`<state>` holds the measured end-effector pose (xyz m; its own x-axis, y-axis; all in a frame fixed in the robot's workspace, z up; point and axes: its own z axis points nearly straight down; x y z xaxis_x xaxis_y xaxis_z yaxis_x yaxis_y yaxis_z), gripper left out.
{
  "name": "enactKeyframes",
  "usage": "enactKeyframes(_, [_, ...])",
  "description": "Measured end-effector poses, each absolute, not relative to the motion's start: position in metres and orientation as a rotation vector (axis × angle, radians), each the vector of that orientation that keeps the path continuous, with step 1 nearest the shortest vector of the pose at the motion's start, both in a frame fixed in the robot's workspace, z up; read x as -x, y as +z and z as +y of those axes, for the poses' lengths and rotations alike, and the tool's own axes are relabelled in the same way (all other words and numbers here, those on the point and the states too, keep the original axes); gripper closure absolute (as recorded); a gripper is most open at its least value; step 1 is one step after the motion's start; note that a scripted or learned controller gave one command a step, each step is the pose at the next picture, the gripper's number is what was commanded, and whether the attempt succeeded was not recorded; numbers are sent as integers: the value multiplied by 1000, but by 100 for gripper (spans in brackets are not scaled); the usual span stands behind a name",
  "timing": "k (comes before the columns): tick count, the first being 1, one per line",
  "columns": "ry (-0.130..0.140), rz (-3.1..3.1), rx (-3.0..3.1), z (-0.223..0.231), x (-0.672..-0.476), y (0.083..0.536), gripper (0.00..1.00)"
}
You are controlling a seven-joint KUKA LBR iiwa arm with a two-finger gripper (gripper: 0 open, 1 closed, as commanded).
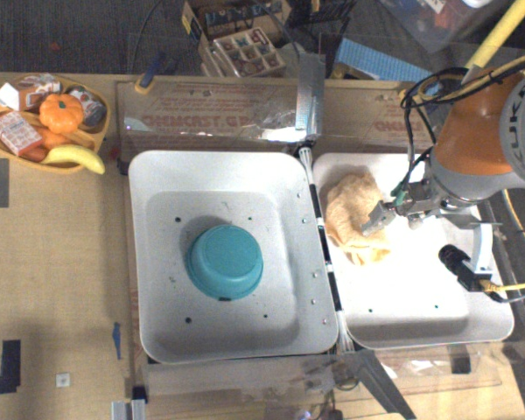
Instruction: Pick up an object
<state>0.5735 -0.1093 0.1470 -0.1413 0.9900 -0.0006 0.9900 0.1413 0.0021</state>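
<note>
Pincer (376,220) low in right bin (420,318) against tan crumpled cloth (350,201), grip state cannot be told, teal bowl (226,262) upturned in left bin (157,182)

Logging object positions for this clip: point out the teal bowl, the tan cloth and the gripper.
teal bowl (226,262), camera view, middle of its upturned base
tan cloth (348,201), camera view, its bunched upper part
gripper (374,222), camera view, its tip over the cloth

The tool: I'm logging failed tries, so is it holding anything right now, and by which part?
It cannot be told. The tool sits at the right edge of the tan cloth in the right bin, but no grip on it shows.
</note>
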Motion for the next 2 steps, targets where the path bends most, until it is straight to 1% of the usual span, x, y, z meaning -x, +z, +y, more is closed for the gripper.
enactKeyframes(1, [15, 2429, -1978, -100, -585, 93, 0])
enactKeyframes(2, [24, 2419, -1982, -102, -587, 105, 100])
